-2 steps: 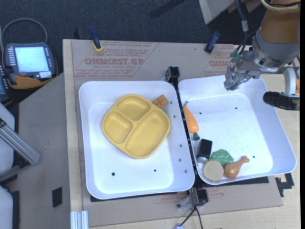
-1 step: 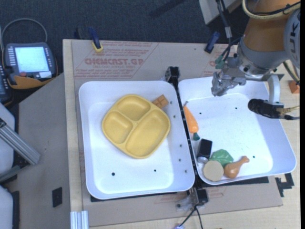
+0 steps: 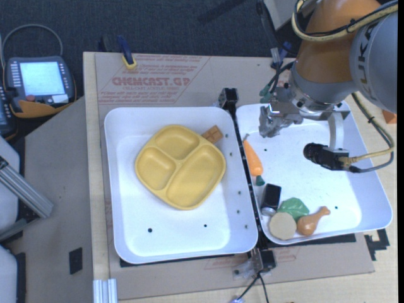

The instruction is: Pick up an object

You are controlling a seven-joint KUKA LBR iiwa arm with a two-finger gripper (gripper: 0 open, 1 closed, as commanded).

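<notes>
My gripper [image 3: 270, 126] hangs over the upper left part of the right bin [image 3: 372, 201], its dark fingers pointing down with nothing visible between them. An orange carrot [image 3: 253, 159] lies just below and left of it, against the bin's left wall. Further down that wall sit a small black block [image 3: 271, 196], a green leafy piece [image 3: 293, 206], a round beige slice [image 3: 283, 226] and a brown drumstick [image 3: 312, 221]. The left bin [image 3: 120, 188] holds a yellow divided plate [image 3: 180, 166] and a small brown block [image 3: 212, 134] at the plate's upper right edge.
A black cable fitting [image 3: 323, 156] hangs from the arm over the right bin's middle. A black clamp [image 3: 228, 97] sits at the top of the divider between the bins. A teach pendant [image 3: 39, 84] lies off the bench at the far left.
</notes>
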